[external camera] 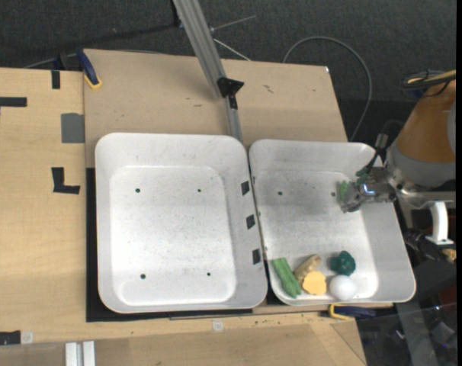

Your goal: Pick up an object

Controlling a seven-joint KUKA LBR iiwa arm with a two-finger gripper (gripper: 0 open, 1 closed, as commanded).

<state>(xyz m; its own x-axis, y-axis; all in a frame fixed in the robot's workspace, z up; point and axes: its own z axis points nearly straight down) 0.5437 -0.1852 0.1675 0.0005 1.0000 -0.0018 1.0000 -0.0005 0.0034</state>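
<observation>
My gripper (351,197) hangs over the upper right part of the right bin (311,148), low above its floor. The grey arm with its orange band (431,128) comes in from the right. Along the bin's near edge lies a cluster of small objects: a green stick (287,277), a tan lump (308,264), a yellow disc (314,284), a white ball (341,287) and a dark teal piece (342,263). The gripper stands well apart from this cluster, farther back in the bin.
The left bin (170,140) lies beside the right one, joined by black clips (250,221). A slanted metal rail (204,40) crosses the back of the bench. A thin cable (322,48) loops behind the right bin.
</observation>
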